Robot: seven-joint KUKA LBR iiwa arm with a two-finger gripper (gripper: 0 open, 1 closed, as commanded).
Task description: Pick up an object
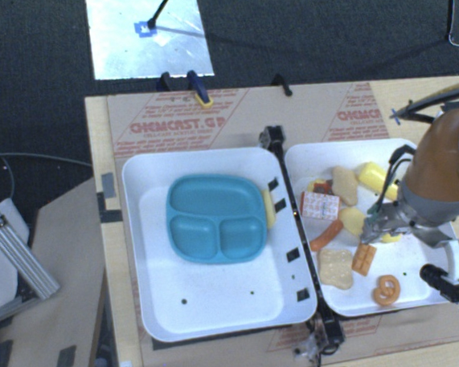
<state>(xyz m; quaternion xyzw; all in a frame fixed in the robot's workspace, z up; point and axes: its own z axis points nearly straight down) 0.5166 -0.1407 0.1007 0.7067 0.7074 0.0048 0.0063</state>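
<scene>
My gripper hangs low in the right bin, just right of a yellow round piece and above an orange block. Around it lie a red-and-white box, a red sausage, a pale bread slice, a pretzel, a beige piece and a yellow fruit. I see nothing held between the fingers.
The left bin holds a blue divided tray with a small yellow thing at its right side. A black divider with clips runs between the bins. The arm's orange band overhangs the right bin's far side.
</scene>
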